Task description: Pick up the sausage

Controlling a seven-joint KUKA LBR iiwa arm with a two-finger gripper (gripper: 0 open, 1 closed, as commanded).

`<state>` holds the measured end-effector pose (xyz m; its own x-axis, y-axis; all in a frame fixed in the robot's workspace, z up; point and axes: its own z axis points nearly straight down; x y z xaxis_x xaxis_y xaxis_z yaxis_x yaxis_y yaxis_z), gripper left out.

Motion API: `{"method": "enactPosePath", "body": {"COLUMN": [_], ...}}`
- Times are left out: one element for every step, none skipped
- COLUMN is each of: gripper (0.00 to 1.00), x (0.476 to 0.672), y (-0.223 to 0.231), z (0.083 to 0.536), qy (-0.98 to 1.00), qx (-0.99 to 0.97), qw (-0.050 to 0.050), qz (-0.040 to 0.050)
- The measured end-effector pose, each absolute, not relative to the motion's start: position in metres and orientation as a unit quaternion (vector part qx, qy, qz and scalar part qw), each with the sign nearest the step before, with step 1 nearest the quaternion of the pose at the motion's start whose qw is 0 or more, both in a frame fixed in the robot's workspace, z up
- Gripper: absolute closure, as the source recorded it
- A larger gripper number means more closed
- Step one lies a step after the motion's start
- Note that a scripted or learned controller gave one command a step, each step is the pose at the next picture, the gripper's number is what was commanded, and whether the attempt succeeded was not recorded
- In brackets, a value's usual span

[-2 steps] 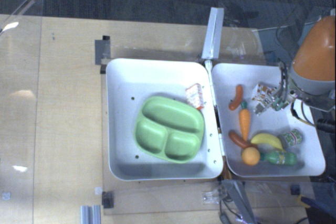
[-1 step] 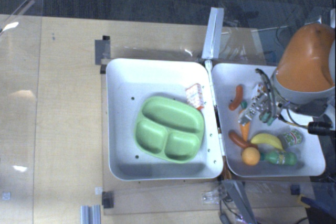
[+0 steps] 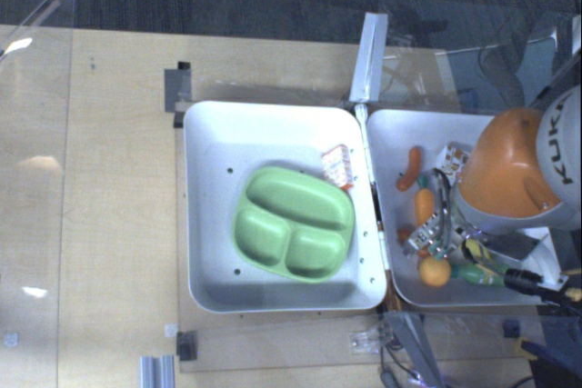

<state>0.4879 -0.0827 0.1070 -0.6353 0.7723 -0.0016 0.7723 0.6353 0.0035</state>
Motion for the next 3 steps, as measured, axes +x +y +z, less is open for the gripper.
{"method": "enactPosePath", "body": {"gripper": [1.00,1.00,0.00], "x": [0.503,0.505,0.505], "y": [-0.173,-0.203,-0.203], "z": [0.092,0.175,0.175], "qy": [0.877,0.840,0.840], "qx": [0.481,0.543,0.543], "qw": [0.011,0.004,0.004], "qz": [0.0026,0.0012,0.0013]}}
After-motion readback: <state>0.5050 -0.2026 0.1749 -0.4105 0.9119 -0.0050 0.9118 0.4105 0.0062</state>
